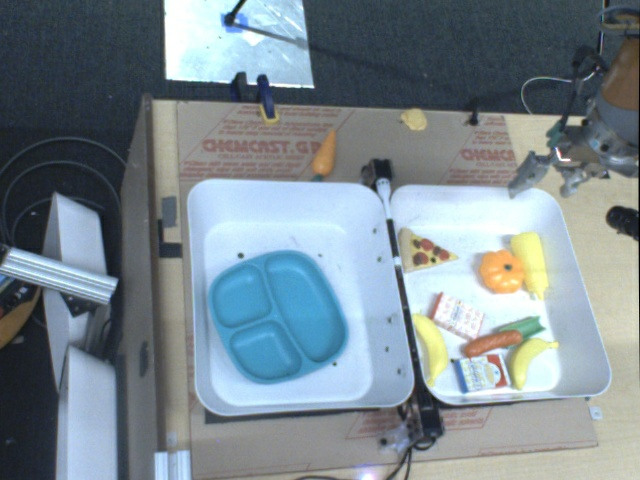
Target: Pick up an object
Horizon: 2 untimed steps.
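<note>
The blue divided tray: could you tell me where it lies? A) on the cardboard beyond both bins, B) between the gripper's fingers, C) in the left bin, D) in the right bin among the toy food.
C: the blue divided tray lies flat on the floor of the left bin, while the toy food lies in the right bin.

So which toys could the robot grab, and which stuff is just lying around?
For the job:
- gripper, open, above the right bin's far edge
- pizza slice
- orange pumpkin
- corn cob
- two bananas
- red sausage

Just lying about:
- blue divided plate
- carrot on the cardboard
</note>
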Motion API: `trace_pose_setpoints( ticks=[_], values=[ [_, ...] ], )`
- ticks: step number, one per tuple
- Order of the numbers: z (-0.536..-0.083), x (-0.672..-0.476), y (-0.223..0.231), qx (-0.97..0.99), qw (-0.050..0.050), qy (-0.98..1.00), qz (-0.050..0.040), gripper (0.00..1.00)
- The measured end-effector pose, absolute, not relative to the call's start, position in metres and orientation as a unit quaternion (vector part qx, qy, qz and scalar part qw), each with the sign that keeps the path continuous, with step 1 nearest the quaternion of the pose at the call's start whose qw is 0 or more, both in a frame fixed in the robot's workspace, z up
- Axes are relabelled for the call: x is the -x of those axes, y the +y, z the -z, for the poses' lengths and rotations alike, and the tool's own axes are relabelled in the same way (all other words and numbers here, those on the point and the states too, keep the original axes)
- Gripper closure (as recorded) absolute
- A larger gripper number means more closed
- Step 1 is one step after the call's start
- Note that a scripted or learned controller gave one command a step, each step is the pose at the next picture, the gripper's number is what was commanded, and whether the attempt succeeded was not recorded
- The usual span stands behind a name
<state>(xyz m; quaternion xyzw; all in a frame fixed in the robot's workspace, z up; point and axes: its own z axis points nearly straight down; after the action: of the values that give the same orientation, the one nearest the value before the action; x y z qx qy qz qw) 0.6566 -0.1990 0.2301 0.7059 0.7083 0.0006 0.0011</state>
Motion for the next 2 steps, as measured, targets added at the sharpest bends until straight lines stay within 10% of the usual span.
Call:
trace_pose_setpoints(
  ticks=[1, 2],
  values=[
    [-0.077, -0.634, -0.206, -0.707, -0.003, 0.707, 0.0013, 0.0],
    [-0.137, -0.669, -0.2, -0.705, 0.004, 0.709, -0.0024, 0.0]
  ],
)
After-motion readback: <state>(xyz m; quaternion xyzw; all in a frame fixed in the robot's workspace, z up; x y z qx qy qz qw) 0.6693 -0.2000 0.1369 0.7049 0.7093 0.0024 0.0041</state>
